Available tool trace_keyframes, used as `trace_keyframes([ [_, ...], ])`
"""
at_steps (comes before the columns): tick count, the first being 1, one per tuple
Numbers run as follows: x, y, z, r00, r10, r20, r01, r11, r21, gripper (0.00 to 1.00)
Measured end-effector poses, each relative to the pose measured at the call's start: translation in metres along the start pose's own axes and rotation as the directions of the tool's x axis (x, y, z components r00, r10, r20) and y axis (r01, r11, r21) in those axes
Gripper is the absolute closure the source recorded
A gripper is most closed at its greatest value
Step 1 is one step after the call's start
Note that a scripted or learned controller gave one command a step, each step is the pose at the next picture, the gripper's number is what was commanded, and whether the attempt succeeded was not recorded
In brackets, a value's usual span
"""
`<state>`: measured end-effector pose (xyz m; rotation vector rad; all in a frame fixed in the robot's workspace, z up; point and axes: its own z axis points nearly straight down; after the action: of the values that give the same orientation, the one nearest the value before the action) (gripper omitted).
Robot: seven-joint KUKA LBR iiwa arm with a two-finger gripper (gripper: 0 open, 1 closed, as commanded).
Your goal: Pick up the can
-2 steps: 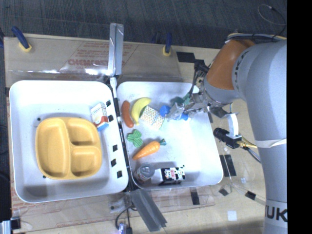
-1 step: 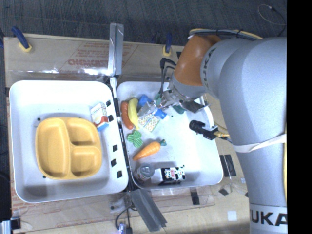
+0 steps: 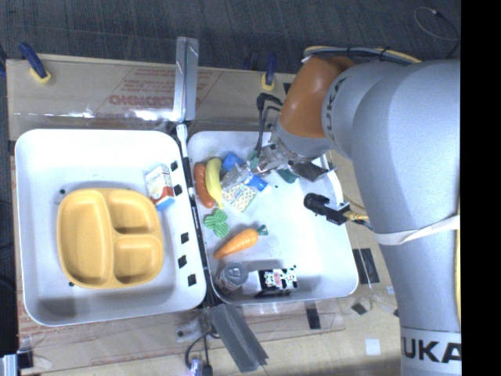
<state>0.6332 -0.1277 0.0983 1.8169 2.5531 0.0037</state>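
Grey arm (image 3: 407,171) looms over the right bin (image 3: 333,276), its tool (image 3: 266,159) low at the far-edge clutter, grip state unclear. Can (image 3: 232,276) stands near the front wall, bare floor beside.

My table (image 3: 94,84), brown with red print under clear film, carries two shallow white bins side by side, left bin (image 3: 31,233) and right bin (image 3: 329,280), touching along a grey divider bar (image 3: 186,77), blue clamps (image 3: 34,63) on its far edge.
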Motion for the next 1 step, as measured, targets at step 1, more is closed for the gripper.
trace_keyframes([
  [1, 0.0354, -0.0605, 0.0000, 0.969, 0.247, -0.002, -0.247, 0.969, -0.003, 0.00],
])
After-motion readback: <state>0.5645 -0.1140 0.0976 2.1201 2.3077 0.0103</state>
